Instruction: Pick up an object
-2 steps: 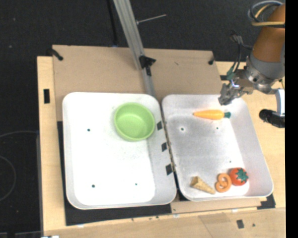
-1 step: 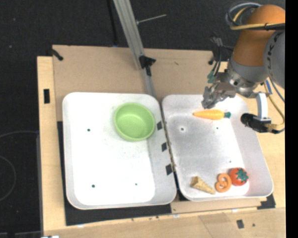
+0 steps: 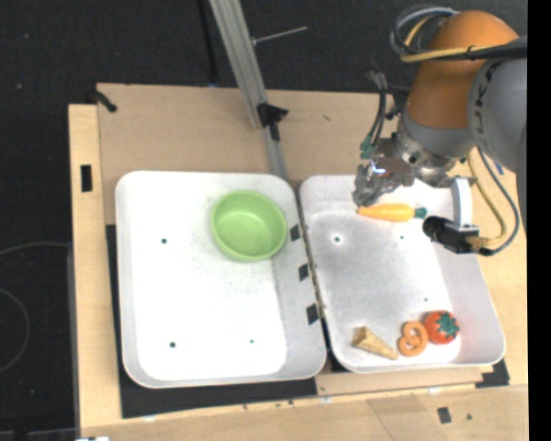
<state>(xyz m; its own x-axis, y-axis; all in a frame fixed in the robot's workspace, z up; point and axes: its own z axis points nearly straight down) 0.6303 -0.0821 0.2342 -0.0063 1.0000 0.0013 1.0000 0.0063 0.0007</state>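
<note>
The gripper is hanging low over the far end of the right bin, just above the carrot, which is lying flat near the back wall. Whether it is gripping anything I cannot tell from here. The tomato, pretzel and cone are sitting well apart along the near edge, while the green bowl is resting in the left bin.

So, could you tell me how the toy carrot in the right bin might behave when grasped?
The carrot looks like smooth moulded plastic, so probably stiff and light. Its tapered, rounded body lies flat, so it may roll or squirt sideways if pinched off-centre. The gripper sits at its left end.
</note>
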